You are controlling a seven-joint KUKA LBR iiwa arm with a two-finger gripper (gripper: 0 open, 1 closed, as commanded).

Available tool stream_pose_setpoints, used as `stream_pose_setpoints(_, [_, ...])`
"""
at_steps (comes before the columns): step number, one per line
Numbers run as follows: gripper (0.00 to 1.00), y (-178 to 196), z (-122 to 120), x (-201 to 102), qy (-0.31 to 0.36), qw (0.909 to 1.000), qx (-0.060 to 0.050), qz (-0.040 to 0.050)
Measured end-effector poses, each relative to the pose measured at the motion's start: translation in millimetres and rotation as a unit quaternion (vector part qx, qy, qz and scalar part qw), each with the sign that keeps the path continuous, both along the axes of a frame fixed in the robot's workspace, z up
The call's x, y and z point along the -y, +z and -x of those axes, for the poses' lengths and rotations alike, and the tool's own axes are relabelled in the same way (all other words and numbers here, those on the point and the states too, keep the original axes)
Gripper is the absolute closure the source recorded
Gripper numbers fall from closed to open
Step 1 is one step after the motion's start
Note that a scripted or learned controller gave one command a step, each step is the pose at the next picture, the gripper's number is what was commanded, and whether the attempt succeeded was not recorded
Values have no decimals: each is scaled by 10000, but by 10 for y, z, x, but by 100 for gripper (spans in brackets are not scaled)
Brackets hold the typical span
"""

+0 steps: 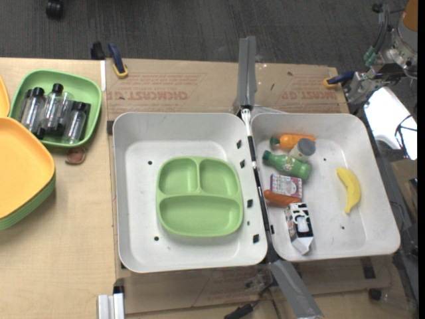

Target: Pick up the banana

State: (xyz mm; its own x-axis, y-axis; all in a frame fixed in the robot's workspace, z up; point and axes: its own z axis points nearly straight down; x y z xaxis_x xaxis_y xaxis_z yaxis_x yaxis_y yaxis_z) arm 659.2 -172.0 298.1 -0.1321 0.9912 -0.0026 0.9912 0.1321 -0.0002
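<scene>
The yellow banana (350, 189) lies by itself on the floor of the right bin (372, 244), near that bin's right wall, with its length running front to back. My gripper (373, 64) hangs at the top right of the camera view, outside the bin and beyond its far right corner, well away from the banana. The wrist with the orange band (413, 12) is cut off by the edge of the view. Nothing is seen in the gripper.
A cluster sits left of the banana: an orange bottle (295, 140), a green bottle (287, 165), a small packet (286, 185), an orange carrot (281, 197) and a white-and-black carton (300, 226). The left bin (126, 178) holds a green divided plate (199, 197).
</scene>
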Motion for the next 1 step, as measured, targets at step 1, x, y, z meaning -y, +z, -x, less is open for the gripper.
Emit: stream_pose_setpoints(1, [100,-77,1,232,62,10000,0,0])
